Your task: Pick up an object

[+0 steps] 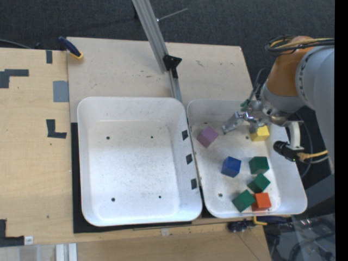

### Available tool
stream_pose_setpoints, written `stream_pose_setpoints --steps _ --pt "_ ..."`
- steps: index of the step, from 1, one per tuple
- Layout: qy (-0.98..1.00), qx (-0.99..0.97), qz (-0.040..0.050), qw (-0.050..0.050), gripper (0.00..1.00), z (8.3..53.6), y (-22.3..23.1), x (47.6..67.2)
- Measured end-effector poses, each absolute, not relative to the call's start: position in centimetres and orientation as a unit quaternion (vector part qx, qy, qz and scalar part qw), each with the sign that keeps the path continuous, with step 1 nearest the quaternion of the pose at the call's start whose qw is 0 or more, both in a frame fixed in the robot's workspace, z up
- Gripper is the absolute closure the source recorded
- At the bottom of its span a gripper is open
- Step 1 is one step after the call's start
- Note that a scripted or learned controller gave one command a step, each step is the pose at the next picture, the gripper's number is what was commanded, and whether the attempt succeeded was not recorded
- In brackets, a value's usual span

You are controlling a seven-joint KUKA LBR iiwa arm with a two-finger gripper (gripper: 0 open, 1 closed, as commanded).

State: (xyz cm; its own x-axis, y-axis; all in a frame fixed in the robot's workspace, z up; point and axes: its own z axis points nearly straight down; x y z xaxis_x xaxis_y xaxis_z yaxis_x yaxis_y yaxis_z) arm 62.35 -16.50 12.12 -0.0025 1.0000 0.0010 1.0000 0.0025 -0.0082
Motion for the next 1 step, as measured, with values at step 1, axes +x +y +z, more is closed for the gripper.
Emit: stream_pose_setpoints --steps 1 --pt "-0.708 -0.706 0.0019 0.002 0.0 8.94 -16.37 62.25"
